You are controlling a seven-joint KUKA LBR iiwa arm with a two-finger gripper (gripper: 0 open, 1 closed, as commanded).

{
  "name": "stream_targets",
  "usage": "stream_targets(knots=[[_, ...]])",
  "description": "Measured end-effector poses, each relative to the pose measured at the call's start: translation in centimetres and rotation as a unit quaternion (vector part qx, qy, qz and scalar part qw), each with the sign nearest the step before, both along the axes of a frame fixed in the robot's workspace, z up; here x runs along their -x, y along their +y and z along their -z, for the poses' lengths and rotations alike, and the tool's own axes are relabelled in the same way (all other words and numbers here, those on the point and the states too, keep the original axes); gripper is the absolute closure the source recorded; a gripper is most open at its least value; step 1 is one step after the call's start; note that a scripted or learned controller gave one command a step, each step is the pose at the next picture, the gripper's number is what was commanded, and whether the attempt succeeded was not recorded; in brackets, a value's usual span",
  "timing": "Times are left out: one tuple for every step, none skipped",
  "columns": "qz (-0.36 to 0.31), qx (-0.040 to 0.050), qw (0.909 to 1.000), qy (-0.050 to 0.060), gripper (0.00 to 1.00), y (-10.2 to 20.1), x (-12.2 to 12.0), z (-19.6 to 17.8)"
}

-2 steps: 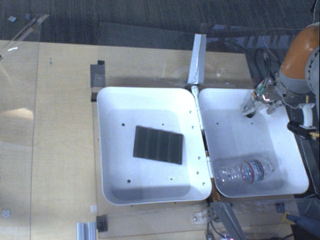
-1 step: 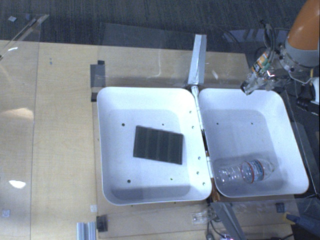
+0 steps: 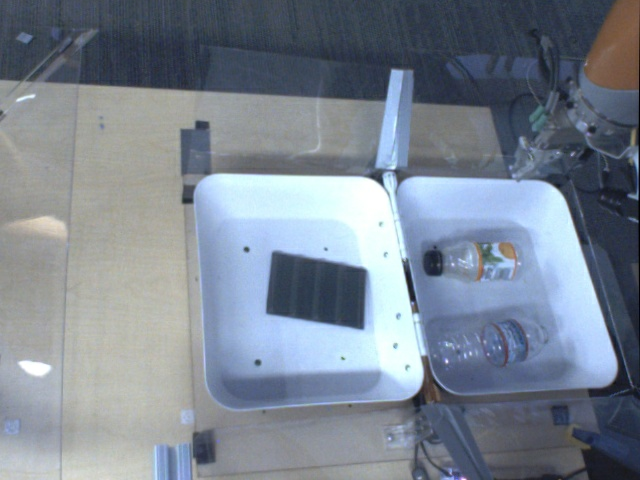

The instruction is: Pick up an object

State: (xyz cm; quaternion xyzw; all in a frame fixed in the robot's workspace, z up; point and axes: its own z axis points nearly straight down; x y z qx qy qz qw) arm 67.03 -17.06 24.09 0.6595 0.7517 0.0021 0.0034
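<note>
Arm: you see it parked high at the far right corner, beyond the right bin [image 3: 560, 203], likely poised before a pick.
Hand [image 3: 530, 158]: blurred among cables; you cannot tell its state.
Right bin: an orange-labelled bottle [image 3: 475, 261] and a clear plastic bottle [image 3: 492, 342], both lying on their sides, apart.
Left bin [image 3: 215, 298]: a dark ribbed pad [image 3: 317, 290], lying flat mid-floor.
Table [image 3: 110, 268]: carries both bins side by side.

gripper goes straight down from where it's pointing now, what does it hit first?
Likely the far right rim of the right bin or the bench beside it; the gripper sits over that corner. Depth is unclear. Both bottles lie nearer the camera, off that line.
</note>
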Motion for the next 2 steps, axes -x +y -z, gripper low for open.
stream_targets(knots=[[-0.041,0.0011,0.9992,-0.002,1.0,0.1,1.4,-7.2],[-0.121,0.0002,0.9927,0.001,1.0,3.7,1.1,3.2]])
